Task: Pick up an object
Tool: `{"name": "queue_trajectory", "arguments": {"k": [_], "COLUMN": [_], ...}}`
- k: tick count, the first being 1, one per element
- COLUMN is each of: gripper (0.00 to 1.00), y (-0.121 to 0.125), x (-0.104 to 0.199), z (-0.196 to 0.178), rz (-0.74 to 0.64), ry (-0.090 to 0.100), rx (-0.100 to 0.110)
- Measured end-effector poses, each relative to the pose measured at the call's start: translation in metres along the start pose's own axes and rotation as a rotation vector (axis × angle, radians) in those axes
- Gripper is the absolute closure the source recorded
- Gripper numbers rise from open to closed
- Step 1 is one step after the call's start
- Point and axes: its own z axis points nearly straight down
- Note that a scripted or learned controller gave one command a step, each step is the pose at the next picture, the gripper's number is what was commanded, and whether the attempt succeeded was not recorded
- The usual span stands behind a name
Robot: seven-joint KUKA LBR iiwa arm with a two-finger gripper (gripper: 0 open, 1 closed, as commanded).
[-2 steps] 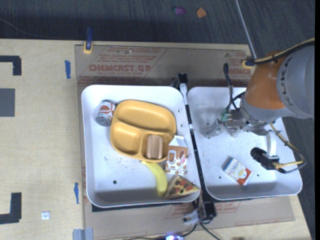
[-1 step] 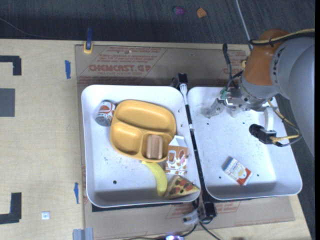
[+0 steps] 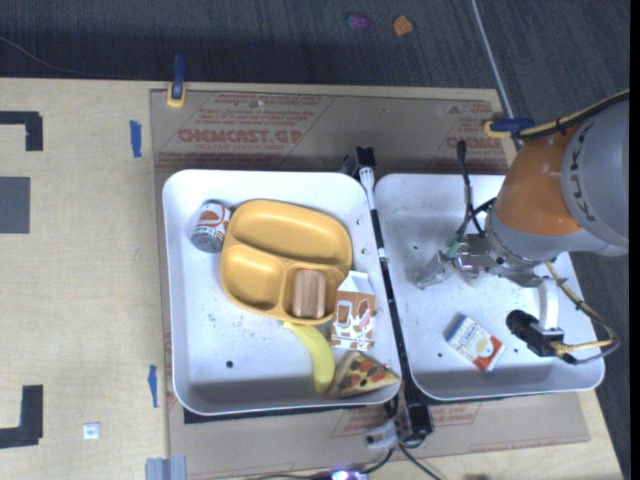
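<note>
from my remote station i note, at the left of the frame, the left bin (image 3: 180,298) holding a small can (image 3: 209,225) on its side in the upper left corner, touching a yellow divided tray (image 3: 275,243) that fills the middle. a brown cup (image 3: 309,293) sits in the tray's lower right compartment. just below the tray lies a banana (image 3: 319,356), with a small carton (image 3: 354,318) beside it and a pizza slice toy (image 3: 362,375) at the bin's lower right corner. moving right, the right bin (image 3: 420,368) holds a small white box with orange print (image 3: 472,341) in its lower middle, lying flat and apart from the arm. the gripper (image 3: 432,271) hangs over the upper middle of this bin, above and left of the box; whether it is spread or closed i cannot tell, and i see nothing in it. the grey arm (image 3: 590,188) with its orange band enters from the right edge.
</note>
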Motion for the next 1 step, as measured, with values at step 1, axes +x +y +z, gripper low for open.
{"name": "queue_trajectory", "arguments": {"k": [1], "gripper": [0.00], "y": [0.0846], "x": [-0.0001], "z": [0.0016], "rz": [-0.002], "ry": [-0.001], "rx": [-0.002]}}
